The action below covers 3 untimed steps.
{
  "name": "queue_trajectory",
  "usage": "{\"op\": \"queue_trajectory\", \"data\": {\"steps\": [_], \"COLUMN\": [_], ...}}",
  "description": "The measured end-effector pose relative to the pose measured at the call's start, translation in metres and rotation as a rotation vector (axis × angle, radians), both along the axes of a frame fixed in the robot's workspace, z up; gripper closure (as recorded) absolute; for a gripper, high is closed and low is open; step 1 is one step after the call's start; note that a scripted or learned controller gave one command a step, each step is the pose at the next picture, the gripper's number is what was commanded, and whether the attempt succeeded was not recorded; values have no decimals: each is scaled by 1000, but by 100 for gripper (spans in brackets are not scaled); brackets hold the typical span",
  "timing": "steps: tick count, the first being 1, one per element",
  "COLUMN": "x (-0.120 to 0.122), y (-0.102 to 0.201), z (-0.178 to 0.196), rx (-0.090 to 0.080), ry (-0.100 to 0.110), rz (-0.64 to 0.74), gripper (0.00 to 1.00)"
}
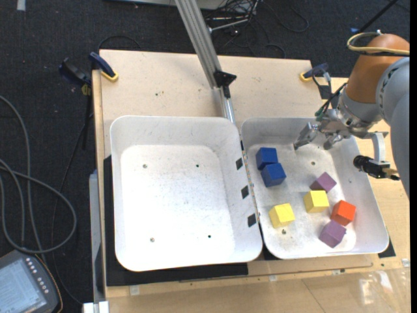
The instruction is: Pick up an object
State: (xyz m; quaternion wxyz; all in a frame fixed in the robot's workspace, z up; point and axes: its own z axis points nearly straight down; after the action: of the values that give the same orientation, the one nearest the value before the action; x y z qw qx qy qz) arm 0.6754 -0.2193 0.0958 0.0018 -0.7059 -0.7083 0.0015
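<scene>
Nearest the camera, along the front of the right bin, sits a purple cube, with an orange cube touching it just behind. Further back lie a yellow cube, a second purple cube touching its far corner, and another yellow cube off towards the bin's left wall. Two blue cubes sit pressed together near that wall, at mid-depth.

Any of these would do as the thing to pick up, and none is lifted yet: all rest on the bin floor. My end effector hangs over the bin's rear part, apart from every cube, the blue pair being nearest. Its fingers look spread, with nothing between them. So I judge the task barely begun: choosing a cube, descending, closing and lifting all remain.

Beside this bin, the left bin sits on the table.
</scene>
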Motion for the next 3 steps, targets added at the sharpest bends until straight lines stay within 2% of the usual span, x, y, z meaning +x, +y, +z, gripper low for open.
{"op": "queue_trajectory", "data": {"steps": [1, 3], "x": [2, -3], "y": [0, 0], "z": [15, 106], "rx": [-3, -3], "ry": [-9, -12], "rz": [1, -2], "gripper": [100, 100]}}
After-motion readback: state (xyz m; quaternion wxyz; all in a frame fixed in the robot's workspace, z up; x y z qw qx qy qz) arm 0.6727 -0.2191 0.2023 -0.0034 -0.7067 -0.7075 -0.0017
